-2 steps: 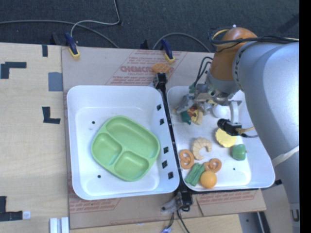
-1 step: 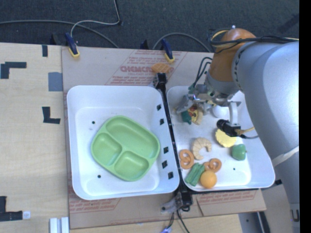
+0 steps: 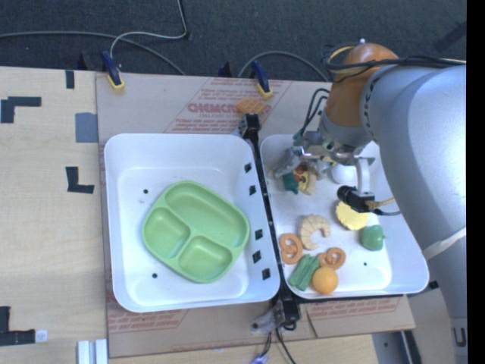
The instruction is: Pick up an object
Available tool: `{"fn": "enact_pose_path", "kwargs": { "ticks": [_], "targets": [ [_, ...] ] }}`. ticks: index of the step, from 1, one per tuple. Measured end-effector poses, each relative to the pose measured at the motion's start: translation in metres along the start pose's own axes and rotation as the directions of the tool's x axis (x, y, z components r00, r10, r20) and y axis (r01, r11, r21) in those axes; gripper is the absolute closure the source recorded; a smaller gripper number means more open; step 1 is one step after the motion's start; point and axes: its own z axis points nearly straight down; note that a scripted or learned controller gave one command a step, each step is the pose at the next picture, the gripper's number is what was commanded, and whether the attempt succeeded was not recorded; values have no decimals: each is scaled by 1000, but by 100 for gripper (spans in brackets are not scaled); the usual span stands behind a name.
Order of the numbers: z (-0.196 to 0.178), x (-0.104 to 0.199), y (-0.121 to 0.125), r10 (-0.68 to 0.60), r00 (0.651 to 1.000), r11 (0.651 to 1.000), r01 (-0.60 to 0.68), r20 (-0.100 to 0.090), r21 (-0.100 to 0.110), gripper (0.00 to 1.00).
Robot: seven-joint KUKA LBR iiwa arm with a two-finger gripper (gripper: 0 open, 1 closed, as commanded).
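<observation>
On the left of the worktop (image 3: 45, 226) sits the left bin (image 3: 121, 226) with a green divided plate (image 3: 195, 231) lying flat in its middle, and just right of it the right bin (image 3: 402, 275) carries the toy food. Down low in that bin there are two orange pretzels (image 3: 290, 246), a tan croissant (image 3: 313, 230), a green pod (image 3: 303, 271) touching an orange ball (image 3: 324, 280), then a yellow slice (image 3: 351, 217) and a green lime (image 3: 371, 237) further right. At the bin's upper part the claw (image 3: 303, 161) hangs right over a small red-and-yellow toy (image 3: 303, 179), but how far it's open, I cannot tell.
</observation>
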Motion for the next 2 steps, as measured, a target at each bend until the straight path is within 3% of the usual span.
{"fn": "enact_pose_path", "kwargs": {
  "ticks": [2],
  "targets": [
    [0, -2, 0, -2, 1000, 1000, 2, -4, 0, 0]
  ]
}}
